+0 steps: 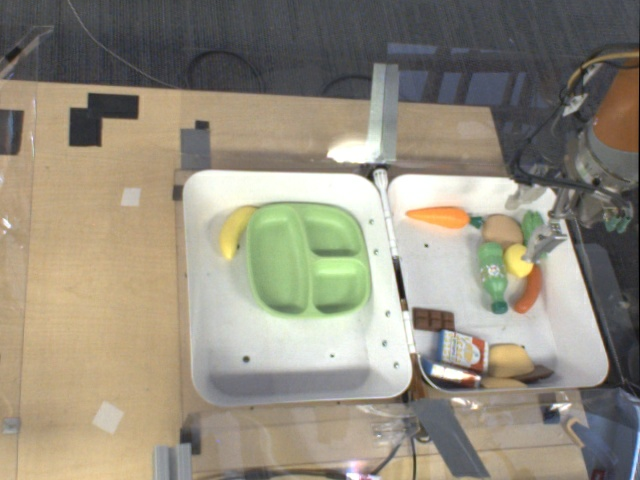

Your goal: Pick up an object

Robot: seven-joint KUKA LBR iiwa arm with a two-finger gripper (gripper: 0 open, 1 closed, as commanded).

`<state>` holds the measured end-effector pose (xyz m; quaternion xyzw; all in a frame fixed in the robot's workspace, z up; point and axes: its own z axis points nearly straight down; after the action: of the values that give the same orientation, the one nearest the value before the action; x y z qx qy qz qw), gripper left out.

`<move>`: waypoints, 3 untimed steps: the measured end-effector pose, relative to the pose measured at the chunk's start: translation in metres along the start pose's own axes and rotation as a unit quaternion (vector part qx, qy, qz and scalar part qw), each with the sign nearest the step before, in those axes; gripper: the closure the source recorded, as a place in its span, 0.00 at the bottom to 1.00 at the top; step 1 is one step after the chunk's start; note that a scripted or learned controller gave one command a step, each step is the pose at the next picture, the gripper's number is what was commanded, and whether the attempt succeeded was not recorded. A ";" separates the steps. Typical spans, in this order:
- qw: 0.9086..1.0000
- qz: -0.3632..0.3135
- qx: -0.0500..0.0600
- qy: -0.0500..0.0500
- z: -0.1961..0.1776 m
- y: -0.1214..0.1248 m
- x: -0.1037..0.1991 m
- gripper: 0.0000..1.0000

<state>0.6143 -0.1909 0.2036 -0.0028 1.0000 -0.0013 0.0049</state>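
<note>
Gripper (pixel 549 236) low — arm (pixel 610 128) right

A pale wooden counter (pixel 100 298) carries two shallow white bins side by side, the left bin (pixel 215 368) touching the right bin (pixel 590 348) along a shared edge. Black markings (pixel 100 116) sit on the counter beyond the left bin's far left corner, well apart from it.

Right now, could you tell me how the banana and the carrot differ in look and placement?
The banana is yellow and curved; the carrot is orange, straight and tapered. The banana lies in the left bin against the green tray; the carrot lies in the right bin, apart from the tray. Both are elongated toy foods.
</note>
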 end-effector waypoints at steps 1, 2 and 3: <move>0.999 -0.035 0.000 -0.001 0.088 0.002 0.013 0.00; 1.000 0.026 0.003 -0.011 0.098 0.006 0.012 0.00; 1.000 -0.022 0.005 -0.019 0.097 0.019 0.036 0.00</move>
<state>0.5794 -0.1722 0.1060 -0.0253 0.9994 -0.0068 0.0236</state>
